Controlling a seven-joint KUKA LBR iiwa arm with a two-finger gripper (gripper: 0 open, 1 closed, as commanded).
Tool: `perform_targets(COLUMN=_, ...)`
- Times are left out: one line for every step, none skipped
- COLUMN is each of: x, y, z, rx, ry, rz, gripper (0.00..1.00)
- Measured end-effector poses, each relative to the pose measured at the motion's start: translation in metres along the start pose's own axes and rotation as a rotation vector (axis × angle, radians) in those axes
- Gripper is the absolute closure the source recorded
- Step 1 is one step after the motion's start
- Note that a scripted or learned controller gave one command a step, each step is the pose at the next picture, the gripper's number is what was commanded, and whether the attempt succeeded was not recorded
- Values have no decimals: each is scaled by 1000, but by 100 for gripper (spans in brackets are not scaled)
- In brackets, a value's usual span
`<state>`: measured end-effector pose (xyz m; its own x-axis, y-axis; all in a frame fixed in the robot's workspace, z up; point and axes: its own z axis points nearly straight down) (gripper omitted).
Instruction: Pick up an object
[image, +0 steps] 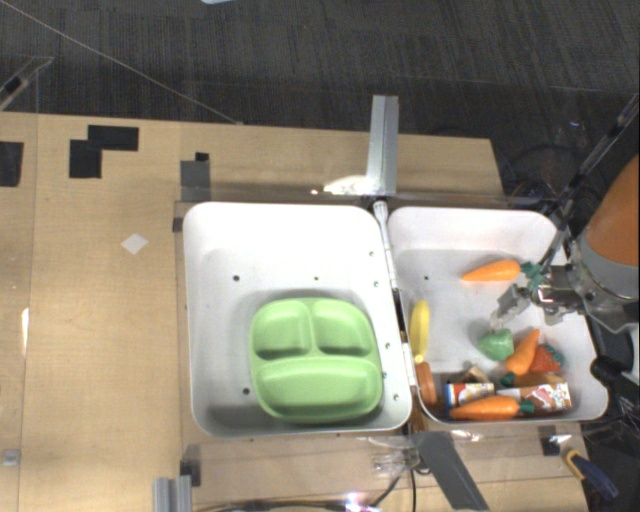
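While orange, the carrot (492, 270) tapers leftward, green-tipped.

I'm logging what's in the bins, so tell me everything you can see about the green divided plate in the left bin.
The green divided plate is light green, plastic-looking, rectangular with rounded corners. Raised ridges split it into three compartments: two small ones on the far side and one long one nearer the camera. It lies flat, right side up, on the floor of the left bin, toward the near right corner. Nothing sits in it, and the bin floor is all that touches it.
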<state>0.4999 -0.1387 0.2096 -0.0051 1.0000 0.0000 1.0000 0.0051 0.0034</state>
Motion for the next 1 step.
perform_targets(x=-11, y=-5, z=98, rx=-25, ry=-7, rz=244, gripper=0)
